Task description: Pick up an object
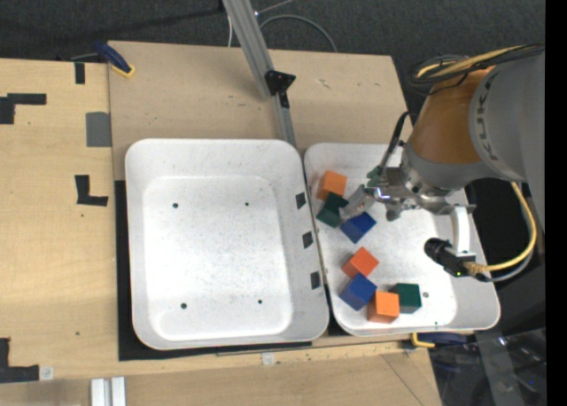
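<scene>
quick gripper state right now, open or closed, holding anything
gripper: cannot be told whether open or closed; it is over the right bin, right by a blue cube, and no object can be seen held.

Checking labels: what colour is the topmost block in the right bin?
The block is orange; camera view shows it.

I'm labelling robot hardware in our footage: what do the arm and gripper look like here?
The arm is a thick, rounded grey casing with a broad orange band above the wrist. Thin yellow and black cables loop over its top. The gripper is small and made of silvery metal, much narrower than the arm.
</scene>
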Controlling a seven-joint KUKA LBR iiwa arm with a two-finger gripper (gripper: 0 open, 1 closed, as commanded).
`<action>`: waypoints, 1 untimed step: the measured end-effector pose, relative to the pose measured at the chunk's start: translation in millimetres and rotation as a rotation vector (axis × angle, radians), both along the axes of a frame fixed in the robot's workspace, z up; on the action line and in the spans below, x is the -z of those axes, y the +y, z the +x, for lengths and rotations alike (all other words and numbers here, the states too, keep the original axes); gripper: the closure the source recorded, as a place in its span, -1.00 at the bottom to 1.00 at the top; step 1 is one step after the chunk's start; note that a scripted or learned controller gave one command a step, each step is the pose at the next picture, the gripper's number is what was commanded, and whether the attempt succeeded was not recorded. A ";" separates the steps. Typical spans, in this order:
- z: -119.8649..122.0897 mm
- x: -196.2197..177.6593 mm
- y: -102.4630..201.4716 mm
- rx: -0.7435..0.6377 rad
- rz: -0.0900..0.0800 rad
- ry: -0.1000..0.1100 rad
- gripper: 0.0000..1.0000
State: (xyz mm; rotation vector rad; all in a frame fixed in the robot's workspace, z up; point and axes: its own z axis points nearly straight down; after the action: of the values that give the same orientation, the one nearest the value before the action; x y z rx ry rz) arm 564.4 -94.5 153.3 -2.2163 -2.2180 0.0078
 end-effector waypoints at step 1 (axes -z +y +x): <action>-3.8 44.0 -0.4 0.000 -0.001 -0.001 -1.00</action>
State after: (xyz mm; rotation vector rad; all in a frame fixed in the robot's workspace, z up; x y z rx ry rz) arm 560.6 -94.9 109.3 -2.2171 -2.2192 0.0072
